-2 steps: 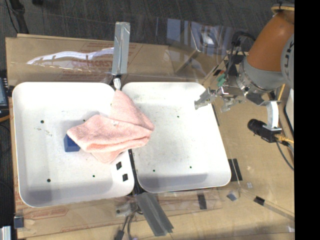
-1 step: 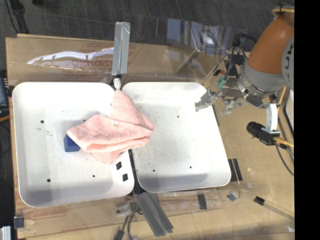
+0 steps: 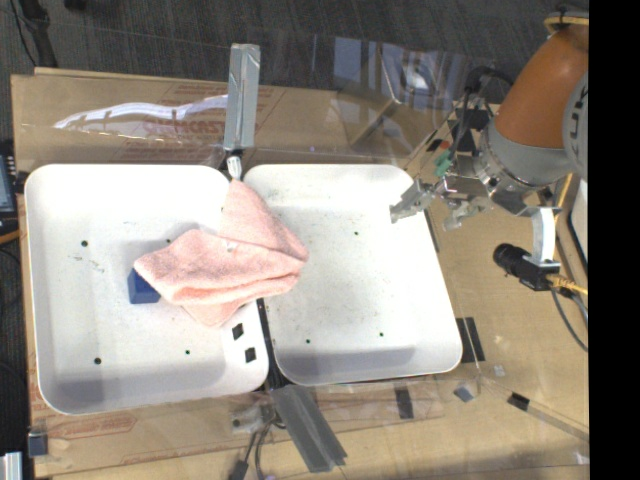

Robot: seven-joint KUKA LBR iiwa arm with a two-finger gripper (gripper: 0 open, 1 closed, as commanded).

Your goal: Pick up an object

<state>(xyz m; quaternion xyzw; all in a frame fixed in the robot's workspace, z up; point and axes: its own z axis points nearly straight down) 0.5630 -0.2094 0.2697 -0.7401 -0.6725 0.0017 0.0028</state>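
Inspection of the desk (image 3: 520, 298): two shallow white plastic bins sit side by side. The left bin (image 3: 60, 268) holds a crumpled pink terry cloth (image 3: 225, 258), which drapes over the shared rim so that its right edge lies partly in the right bin (image 3: 400, 318). A small blue block (image 3: 141, 288) sits touching the cloth's left edge, partly tucked beneath it. No other loose object is noted in the right bin.

The gripper (image 3: 428, 200) hangs over the upper right rim of the right bin, with nothing between its fingers; it appears released and spread.

Governing relation: the cloth lies well to the left of the gripper and slightly nearer the camera, across the whole right bin. Its long axis runs roughly from lower left to upper right. In my judgement, the approach has not begun; the cloth is the nearer candidate, the block the farther.
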